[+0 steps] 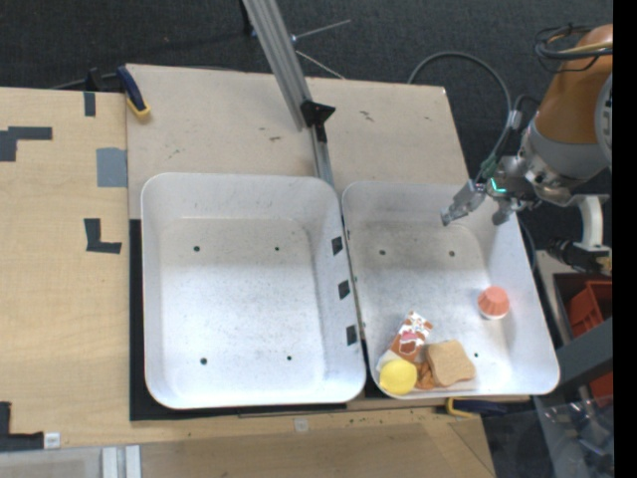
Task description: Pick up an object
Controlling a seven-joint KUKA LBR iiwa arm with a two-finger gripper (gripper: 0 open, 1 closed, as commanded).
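arm (575,108): orange band, grey wrist | gripper (480,205): grey metal fingers, small teal spot, perhaps a light

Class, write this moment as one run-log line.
end effector: above right bin far end, holding nothing | cup, yellow ball, sponge: near end

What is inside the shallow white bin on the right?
The right-hand white bin holds a small orange cup, a yellow ball, a tan bread-like slice and a red-and-white wrapped item. The slice covers part of whatever lies beneath it.

Objs (428,357) in rt bin (518,267)
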